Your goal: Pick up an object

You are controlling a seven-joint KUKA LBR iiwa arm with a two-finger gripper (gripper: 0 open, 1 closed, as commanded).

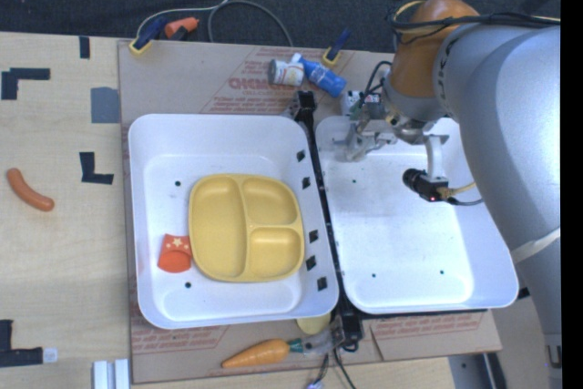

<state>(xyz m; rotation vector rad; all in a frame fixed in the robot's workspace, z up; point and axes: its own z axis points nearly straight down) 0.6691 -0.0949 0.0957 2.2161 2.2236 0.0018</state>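
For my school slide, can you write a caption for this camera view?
Robot gripper reaches into the right white bin; the left bin holds a yellow divided plate and orange cup.

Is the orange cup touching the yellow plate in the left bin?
Touching: the camera view shows the orange cup pressed against the yellow plate's left edge.
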